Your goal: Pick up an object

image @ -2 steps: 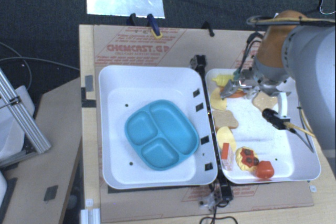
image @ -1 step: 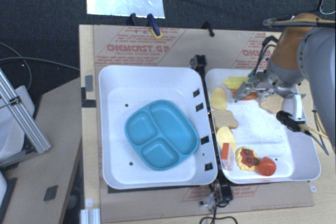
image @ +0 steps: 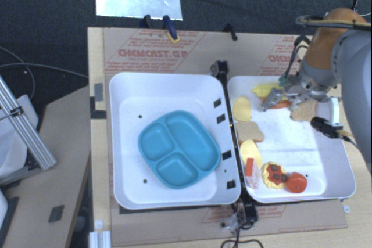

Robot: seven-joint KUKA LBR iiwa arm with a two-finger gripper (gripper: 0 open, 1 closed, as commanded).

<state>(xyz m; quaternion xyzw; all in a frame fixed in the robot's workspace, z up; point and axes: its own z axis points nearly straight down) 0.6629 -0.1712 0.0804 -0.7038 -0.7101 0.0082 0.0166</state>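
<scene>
Hung low in the upper part of the right bin (image: 334,180), gripper (image: 273,101) tipped toward the frame's left, over an orange piece (image: 280,105), possibly a carrot, beside a yellow piece (image: 264,90). Whether open or closed, could not tell. Held a blue divided tray (image: 178,148) in the left bin (image: 131,101).

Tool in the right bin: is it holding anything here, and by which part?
Cannot be told. The tool is low over the right bin, beside a yellow piece and an orange piece, but no item shows between its fingers.
</scene>
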